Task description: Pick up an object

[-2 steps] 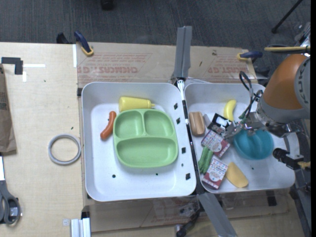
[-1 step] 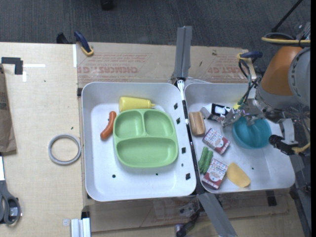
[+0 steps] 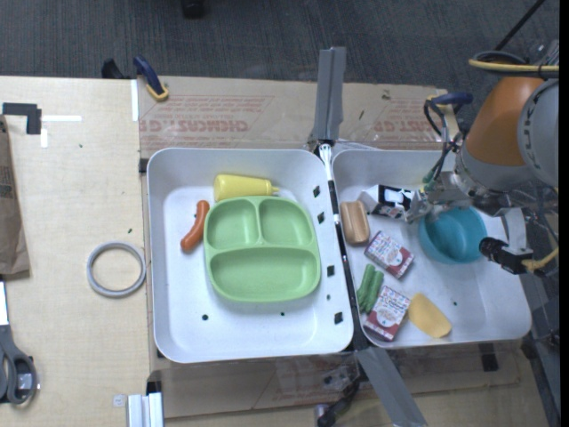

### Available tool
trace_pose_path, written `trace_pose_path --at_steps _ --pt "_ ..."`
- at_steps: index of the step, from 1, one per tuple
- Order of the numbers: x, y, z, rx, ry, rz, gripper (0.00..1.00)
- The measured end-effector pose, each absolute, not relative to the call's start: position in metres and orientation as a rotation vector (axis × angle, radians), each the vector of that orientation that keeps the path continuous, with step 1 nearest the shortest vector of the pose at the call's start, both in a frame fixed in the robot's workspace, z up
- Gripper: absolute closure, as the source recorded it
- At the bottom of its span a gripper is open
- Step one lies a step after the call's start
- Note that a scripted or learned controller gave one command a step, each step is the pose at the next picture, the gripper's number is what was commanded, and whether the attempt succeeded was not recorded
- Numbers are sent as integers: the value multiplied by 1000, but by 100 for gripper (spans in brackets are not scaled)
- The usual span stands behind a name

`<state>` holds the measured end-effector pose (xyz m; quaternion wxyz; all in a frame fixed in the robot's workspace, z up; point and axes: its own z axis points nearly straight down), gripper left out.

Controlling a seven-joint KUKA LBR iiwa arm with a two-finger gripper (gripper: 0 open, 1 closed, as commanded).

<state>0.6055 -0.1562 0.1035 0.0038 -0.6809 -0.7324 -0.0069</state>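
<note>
The gripper (image 3: pixel 425 201), jaws hidden so I cannot tell their state, is hovering in the right bin (image 3: pixel 480 323) beside the teal bowl (image 3: pixel 453 235), likely needing to be centring over its rim before closing.

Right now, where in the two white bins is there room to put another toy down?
The left bin has bare floor along its near edge, below the green tray, and a strip left of the hot dog. The right bin is crowded: bun, snack packets, pickle, yellow piece, blue bowl. Its barest patch lies at its near right corner, below the bowl.
</note>
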Motion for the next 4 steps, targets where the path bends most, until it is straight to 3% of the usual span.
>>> trace_pose_path --at_steps 1,2,3,4 --pt "620 -159 153 -2034 -2385 -9 100" --pt "619 -166 153 -2046 -2385 0 0" --pt "586 -135 92 -2088 -2349 1 0" --pt "651 -175 89 -2299 -2081 36 0"
